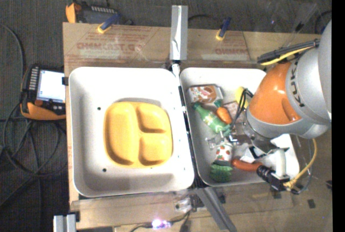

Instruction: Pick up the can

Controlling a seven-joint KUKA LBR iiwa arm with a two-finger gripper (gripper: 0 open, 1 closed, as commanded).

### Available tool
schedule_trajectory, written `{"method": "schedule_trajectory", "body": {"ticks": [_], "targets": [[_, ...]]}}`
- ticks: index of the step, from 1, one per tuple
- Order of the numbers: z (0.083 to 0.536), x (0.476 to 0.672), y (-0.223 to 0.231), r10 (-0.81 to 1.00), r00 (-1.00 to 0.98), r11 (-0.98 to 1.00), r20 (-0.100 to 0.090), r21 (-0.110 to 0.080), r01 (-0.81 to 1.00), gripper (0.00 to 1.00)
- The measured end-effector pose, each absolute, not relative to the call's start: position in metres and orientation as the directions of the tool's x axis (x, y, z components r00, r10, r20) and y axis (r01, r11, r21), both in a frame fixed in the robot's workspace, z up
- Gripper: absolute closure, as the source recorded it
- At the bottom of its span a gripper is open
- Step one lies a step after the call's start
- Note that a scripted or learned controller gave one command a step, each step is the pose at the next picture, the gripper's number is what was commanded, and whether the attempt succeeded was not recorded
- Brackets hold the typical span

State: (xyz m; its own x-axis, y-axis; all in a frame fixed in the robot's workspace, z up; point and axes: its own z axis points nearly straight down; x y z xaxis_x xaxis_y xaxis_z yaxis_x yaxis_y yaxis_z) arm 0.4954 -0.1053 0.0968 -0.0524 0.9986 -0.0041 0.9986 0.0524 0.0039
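A handheld controller [44,91] with a lit screen rests at the far left, beside the desk [129,45]. On the desk, the left bin [81,134] carries a yellow divided tray [139,134]. Across the centre divider, the right bin [190,117] is crowded: a printed packet [204,94] at the top, a green bottle [211,119] lying slantwise below it, a carrot [225,114] touching the bottle's side, and lower down a small can [222,153] with a pale, patterned label, standing just above a dark green object [220,172]. An orange-red item [247,165] lies just right of the can. The grey and orange arm [285,99] reaches in from the right and hangs over the bin's right half. Its hand [233,136] appears to sit near the can, slightly above and to the right, but the wrist hides it, so how far it is open, or whether it grips anything, cannot be told. The risk lies in the clutter: with the bottle, carrot and green object all pressed close, a descent could strike a neighbour, tip the can, or close on the wrong item.
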Motion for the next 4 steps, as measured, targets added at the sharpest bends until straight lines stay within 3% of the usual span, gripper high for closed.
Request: {"method": "schedule_trajectory", "body": {"ticks": [1, 2, 3, 4], "targets": [[0.181, 0.565, -0.041, 1.0, 0.017, -0.017, -0.003, -0.008, 1.0, 1.0], [0.203, 0.513, -0.081, 0.987, -0.159, 0.159, -0.002, -0.007, 0.987, 1.0], [0.203, 0.513, -0.081, 0.987, -0.159, 0.159, -0.002, -0.008, 0.987, 0.0], [0.101, 0.543, -0.118, 1.0, 0.027, -0.027, -0.003, -0.009, 1.0, 0.0]]}}
